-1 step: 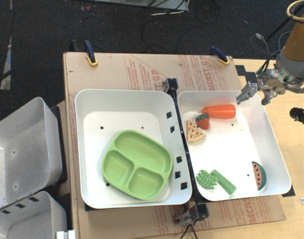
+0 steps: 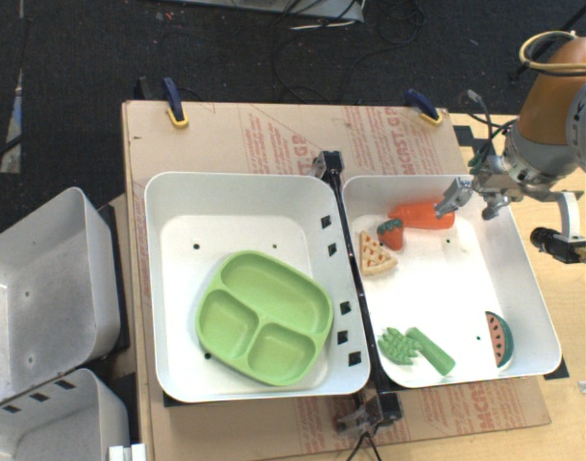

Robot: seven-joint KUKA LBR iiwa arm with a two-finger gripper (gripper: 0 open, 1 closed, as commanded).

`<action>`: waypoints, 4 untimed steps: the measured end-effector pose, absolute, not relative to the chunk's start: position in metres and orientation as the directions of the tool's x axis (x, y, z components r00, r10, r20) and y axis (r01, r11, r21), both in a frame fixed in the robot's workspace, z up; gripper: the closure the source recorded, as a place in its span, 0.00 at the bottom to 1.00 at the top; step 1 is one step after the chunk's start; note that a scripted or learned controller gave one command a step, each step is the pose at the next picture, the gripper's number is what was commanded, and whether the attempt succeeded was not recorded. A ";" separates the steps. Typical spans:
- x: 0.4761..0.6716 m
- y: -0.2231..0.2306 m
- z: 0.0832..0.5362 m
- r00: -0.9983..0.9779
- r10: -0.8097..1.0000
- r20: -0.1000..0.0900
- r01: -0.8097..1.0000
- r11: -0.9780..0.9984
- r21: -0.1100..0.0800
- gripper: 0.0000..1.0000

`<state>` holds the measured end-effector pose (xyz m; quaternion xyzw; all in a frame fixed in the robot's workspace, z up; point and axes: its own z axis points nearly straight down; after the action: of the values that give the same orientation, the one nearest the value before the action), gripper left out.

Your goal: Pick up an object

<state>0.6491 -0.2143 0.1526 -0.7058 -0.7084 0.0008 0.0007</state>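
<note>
Orange carrot (image 2: pixel 423 214) lies at twelve o'clock in the right bin (image 2: pixel 524 286); my tool (image 2: pixel 474 198) hovers just at its three o'clock, empty, fingers apart. I judge this the approach step: next I'd lower and close across the carrot.

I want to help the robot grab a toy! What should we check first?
1. Toys to pick in the right bin: ok, carrot, strawberry, waffle, broccoli, watermelon.
2. Tool near a toy: ok, by the carrot's right end.
3. Tool open: cannot tell.
4. Toy already held: cannot tell.
5. Carrot free of neighbours: not ok, strawberry sits close beside it.
6. Left bin: ok, green tray lies apart.
</note>
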 end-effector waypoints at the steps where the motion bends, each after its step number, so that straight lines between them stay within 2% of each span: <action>1: 0.647 -0.213 0.088 -0.005 1.000 0.001 1.000 0.005 -0.013 0.00; 2: 0.647 -0.213 0.092 -0.002 1.000 0.000 1.000 0.002 -0.004 0.00; 3: 0.647 -0.213 0.102 -0.006 1.000 -0.001 1.000 0.006 -0.006 1.00; 4: 0.655 -0.207 0.150 -0.004 1.000 -0.001 1.000 0.004 0.005 1.00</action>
<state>0.6546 -0.2067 0.1497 -0.7057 -0.7085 -0.0012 -0.0021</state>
